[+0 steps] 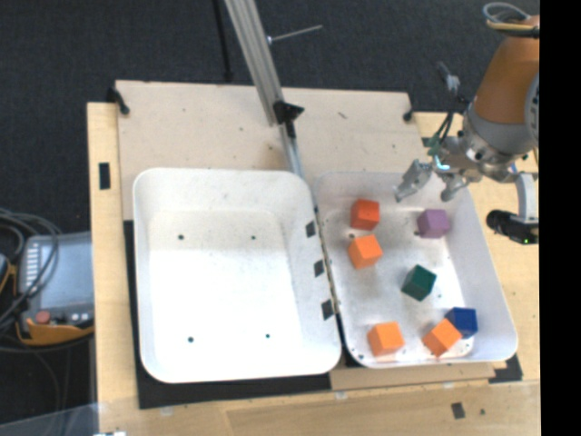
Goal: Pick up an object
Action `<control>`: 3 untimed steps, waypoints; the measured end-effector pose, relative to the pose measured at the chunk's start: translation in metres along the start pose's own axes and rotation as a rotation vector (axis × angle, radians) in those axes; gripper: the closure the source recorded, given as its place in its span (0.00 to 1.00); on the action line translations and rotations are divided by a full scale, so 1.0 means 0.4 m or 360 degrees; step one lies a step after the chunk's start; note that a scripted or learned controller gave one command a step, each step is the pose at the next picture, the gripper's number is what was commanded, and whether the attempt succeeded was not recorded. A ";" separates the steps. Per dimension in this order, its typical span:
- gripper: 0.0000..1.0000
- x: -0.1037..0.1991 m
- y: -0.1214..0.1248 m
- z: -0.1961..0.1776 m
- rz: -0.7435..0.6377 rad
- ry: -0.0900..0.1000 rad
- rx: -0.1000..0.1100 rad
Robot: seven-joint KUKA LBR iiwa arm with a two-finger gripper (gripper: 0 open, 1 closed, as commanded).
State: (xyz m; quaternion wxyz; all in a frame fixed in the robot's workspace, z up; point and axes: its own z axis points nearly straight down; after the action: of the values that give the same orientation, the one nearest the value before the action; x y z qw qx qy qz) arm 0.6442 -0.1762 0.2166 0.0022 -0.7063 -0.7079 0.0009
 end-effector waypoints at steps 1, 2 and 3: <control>0.00 -0.002 0.002 -0.008 -0.0003 -0.0006 -0.0007; 0.00 -0.020 0.014 0.102 0.0004 -0.0008 -0.0003; 0.00 -0.019 -0.002 0.211 0.0004 -0.0007 -0.0001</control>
State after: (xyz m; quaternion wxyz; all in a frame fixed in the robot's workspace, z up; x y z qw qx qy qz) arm 0.6433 -0.1837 0.1322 0.0003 -0.7072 -0.7070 0.0022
